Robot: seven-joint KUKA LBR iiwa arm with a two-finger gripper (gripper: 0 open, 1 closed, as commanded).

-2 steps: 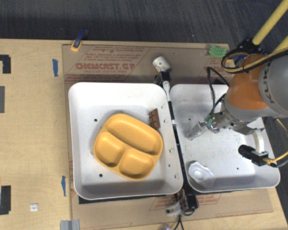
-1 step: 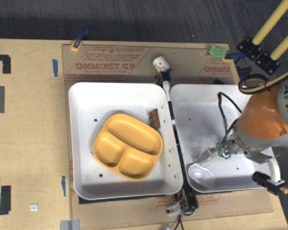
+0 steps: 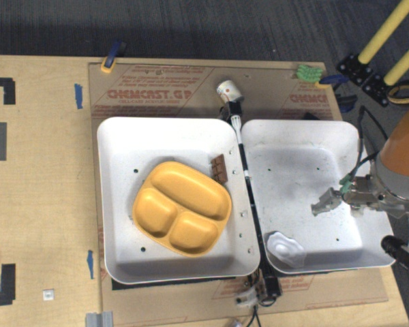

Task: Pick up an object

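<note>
We are looking down on two white bins sitting side by side on the bench. The left bin (image 3: 116, 182) is holding a yellow compartment tray (image 3: 182, 207), lying tilted across the bin floor with its three sections facing up. A small brown block (image 3: 219, 168) is resting just beside the tray's upper right corner, near the wall dividing the bins. In the right bin (image 3: 300, 142) we are seeing a clear crumpled plastic piece (image 3: 285, 247) lying in the near left corner. The arm is reaching in from the right, and its gripper (image 3: 325, 204) is hovering over the right part of the right bin, well apart from the plastic piece and from the tray. We cannot tell how the gripper is set, and we are seeing nothing in its grasp.
</note>
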